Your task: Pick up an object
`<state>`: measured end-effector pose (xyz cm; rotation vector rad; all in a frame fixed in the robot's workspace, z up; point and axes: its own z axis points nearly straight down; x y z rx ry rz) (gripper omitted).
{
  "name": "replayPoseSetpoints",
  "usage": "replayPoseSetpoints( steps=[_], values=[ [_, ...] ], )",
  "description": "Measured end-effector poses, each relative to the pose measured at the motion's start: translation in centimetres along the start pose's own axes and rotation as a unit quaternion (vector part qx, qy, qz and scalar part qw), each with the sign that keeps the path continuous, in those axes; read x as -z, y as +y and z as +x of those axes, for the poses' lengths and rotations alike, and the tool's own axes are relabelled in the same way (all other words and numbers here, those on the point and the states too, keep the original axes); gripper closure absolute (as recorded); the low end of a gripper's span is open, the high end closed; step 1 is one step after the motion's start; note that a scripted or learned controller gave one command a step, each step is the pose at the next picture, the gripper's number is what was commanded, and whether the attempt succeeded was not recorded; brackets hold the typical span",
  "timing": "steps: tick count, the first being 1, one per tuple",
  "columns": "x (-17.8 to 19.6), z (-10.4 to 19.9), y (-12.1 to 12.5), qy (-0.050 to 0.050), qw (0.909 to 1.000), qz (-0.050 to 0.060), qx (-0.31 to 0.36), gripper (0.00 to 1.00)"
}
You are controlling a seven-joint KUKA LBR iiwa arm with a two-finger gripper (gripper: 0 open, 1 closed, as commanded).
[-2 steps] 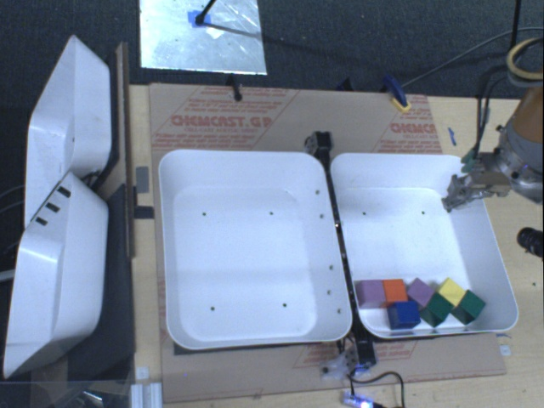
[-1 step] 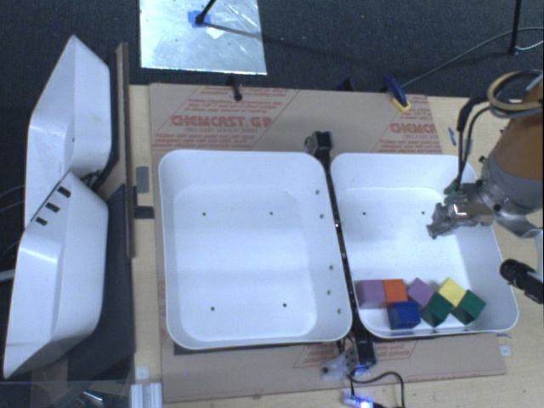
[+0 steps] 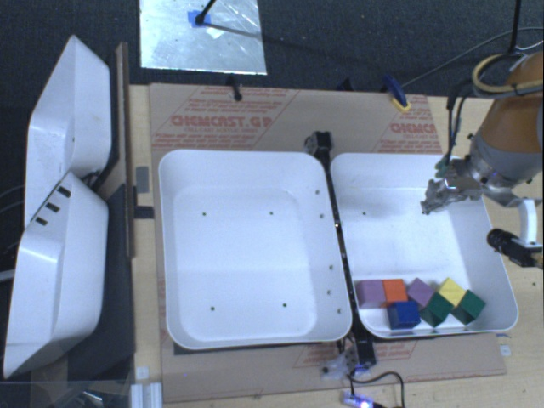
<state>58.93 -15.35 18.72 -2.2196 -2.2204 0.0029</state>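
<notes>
Several small blocks lie in a row along the near edge of the right bin (image 3: 399, 232): a purple block (image 3: 370, 291), an orange block (image 3: 394, 290), a blue block (image 3: 404, 314), a lilac block (image 3: 421, 291), a dark green block (image 3: 436, 308), a yellow block (image 3: 451, 293) and another green block (image 3: 467, 305). My gripper (image 3: 438, 195) hangs over the far right part of that bin, well away from the blocks. Nothing shows between its fingers.
The left bin (image 3: 246, 245) sits beside the right one with a black divider clip between them. Both rest on a cardboard sheet. A shiny metal plate (image 3: 202, 24) lies beyond the bins. White covers stand at the far left.
</notes>
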Motion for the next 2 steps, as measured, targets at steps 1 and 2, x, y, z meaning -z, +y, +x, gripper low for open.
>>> replayPoseSetpoints(
  steps=[1, 2],
  values=[
    [3.5, -3.6, 2.8, -0.001, 1.0000, -0.003, -0.001, 1.00],
    [5.8, -1.8, -3.9, 0.000, 1.0000, -0.003, 0.000, 1.00]
  ],
)
